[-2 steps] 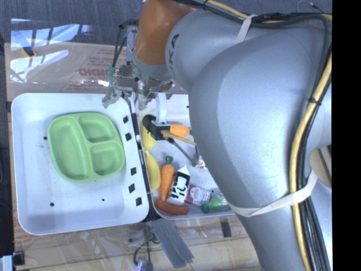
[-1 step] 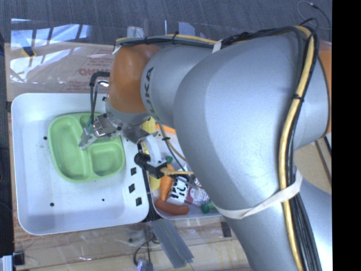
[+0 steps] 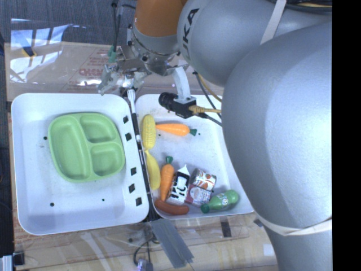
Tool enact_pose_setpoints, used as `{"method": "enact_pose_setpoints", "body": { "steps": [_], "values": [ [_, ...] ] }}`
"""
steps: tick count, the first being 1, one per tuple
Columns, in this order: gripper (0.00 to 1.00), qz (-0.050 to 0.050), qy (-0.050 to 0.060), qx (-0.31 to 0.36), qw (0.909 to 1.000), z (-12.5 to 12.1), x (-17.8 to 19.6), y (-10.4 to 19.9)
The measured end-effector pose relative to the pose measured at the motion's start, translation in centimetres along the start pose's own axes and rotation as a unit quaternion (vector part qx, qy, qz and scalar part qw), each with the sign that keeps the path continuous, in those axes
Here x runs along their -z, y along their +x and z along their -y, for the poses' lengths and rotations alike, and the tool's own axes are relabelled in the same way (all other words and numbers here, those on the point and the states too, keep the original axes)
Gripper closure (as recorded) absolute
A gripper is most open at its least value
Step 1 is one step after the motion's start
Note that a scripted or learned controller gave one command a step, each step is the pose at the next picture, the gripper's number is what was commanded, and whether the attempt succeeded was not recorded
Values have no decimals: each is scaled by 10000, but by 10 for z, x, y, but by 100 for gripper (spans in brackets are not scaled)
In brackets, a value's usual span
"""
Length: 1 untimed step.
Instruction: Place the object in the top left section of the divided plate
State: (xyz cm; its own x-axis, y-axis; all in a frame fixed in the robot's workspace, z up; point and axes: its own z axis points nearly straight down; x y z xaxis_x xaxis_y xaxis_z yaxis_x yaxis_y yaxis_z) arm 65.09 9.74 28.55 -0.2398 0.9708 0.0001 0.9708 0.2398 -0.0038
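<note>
Progress looks slight, as far as the camera view shows; the green divided plate [image 3: 86, 146] lies in the left bin [image 3: 34, 208], left of the frame's centre, and all three of its sections are bare, so nothing has been placed yet. The gripper [image 3: 119, 79] hangs at the upper middle of the frame, over the far edge of the bins near the rim where the two meet; I cannot tell how its jaws stand, for the mechanism is small and cluttered with cables, and no object is visible in it.

The task does not name its object; the candidates all lie in the right bin [image 3: 217, 145], right of the plate: an ear of corn [image 3: 148, 131] against the dividing rim, a carrot [image 3: 173, 130] just beside it, a yellow piece that may be a banana [image 3: 152, 171] lower down, a second carrot [image 3: 166, 179], a small black-and-white carton [image 3: 180, 187], a red-labelled can [image 3: 201, 187], a green bottle [image 3: 220, 201] and a sausage [image 3: 171, 209] at the lower edge. My judgement is that picking, carrying across and releasing over the plate's top left section all remain.

Both bins are smooth, shallow and white, with raised rims; black clips [image 3: 134, 171] run down the seam between them. They sit on a bench [image 3: 62, 66] covered with clear sheeting over brown board; a dark wall fills the top of the frame, and the grey arm [image 3: 282, 95] with its orange band [image 3: 161, 7] crowds the right.
</note>
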Motion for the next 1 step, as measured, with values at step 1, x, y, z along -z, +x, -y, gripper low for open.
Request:
{"method": "enact_pose_setpoints", "body": {
  "steps": [1],
  "values": [
    [0,-1,24,1067,9943,45,-136,34]
  ]
}}
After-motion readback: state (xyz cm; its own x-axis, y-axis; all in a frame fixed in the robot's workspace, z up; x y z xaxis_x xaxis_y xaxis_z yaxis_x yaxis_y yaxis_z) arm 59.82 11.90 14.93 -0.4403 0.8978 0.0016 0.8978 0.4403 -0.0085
